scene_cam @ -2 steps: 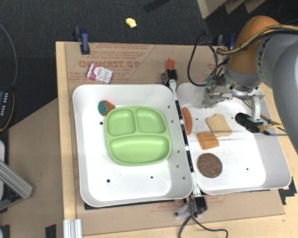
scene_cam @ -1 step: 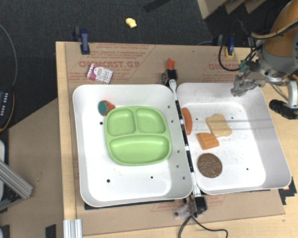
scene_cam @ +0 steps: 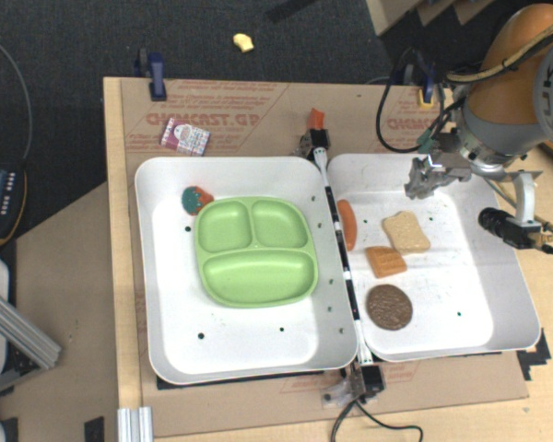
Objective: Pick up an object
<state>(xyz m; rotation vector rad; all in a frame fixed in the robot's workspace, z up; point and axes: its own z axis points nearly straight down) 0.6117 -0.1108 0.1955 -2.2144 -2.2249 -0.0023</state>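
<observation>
- Gripper [scene_cam: 426,178] hovered over right bin's [scene_cam: 498,334] far edge; finger state could not be told.
- Bread slice [scene_cam: 405,232], orange block [scene_cam: 385,261], brown cookie [scene_cam: 389,306], sausage [scene_cam: 347,223] lay in right bin.

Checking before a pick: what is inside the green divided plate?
All three compartments of the green divided plate look bare. A small round reddish-teal item sits outside it, at its upper-left corner. What lies under the plate is hidden.

Two white bins [scene_cam: 166,339], one green divided plate [scene_cam: 255,250], five food pieces [scene_cam: 389,306].
</observation>
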